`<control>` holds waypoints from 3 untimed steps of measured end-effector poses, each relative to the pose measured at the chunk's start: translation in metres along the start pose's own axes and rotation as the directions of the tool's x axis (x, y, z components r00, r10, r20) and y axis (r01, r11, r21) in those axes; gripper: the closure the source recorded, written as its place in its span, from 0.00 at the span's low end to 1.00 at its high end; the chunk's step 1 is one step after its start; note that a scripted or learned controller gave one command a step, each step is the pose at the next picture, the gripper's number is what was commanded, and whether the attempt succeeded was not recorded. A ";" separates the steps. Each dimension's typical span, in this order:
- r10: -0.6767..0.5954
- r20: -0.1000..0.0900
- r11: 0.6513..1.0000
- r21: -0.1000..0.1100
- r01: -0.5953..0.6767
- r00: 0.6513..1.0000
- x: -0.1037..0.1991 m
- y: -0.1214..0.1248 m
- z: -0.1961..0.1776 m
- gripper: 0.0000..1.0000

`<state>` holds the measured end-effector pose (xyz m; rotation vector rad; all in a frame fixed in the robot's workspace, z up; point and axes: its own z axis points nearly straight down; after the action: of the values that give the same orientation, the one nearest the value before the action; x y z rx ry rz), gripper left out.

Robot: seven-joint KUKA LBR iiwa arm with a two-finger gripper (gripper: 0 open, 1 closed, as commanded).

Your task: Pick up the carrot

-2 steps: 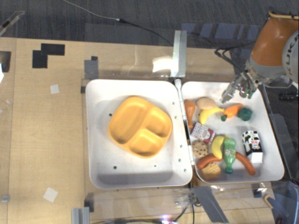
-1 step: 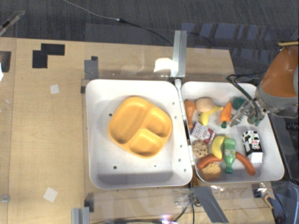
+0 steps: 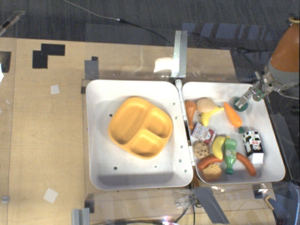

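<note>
**Carrot in reach, gripper hanging at its top end**

Dark carpet behind, wooden bench [image 3: 42,139] below, and I've got two white bins side by side on it. Left bin [image 3: 101,172] carries a yellow divided plate [image 3: 139,126]. Right bin [image 3: 272,168] is the busy one: toy food heaped toward its left and lower parts.

My target, the carrot [image 3: 232,115], lies in the upper part of the right bin, slanting from upper left to lower right, with a little bare floor round it. A yellow banana [image 3: 212,114] sits just to its left, a small cow-pattern carton [image 3: 253,144] below and to the right.

Gripper [image 3: 243,102] is at the carrot's upper end, very close or touching, hard to call. Whether its fingers are parted or closed I cannot tell from this angle, and I see nothing between them.

Reading the carrot: it looks like moulded plastic, so I'd expect light, stiff and smooth, likely to skid out of a pinch near the narrow tip. I'd take it across the thick middle, fingers square to its long axis, where neighbours leave room.
</note>
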<state>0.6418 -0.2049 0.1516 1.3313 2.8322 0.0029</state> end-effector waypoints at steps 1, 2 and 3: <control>0.000 -0.002 1.000 0.001 0.000 1.000 0.000 0.000 0.001 0.00; -0.075 -0.002 0.997 -0.001 0.075 0.997 0.045 0.016 0.063 0.00; -0.080 0.005 0.997 -0.005 0.080 0.997 0.044 0.018 0.049 1.00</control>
<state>0.6283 -0.1601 0.1021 1.2142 2.8768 0.0060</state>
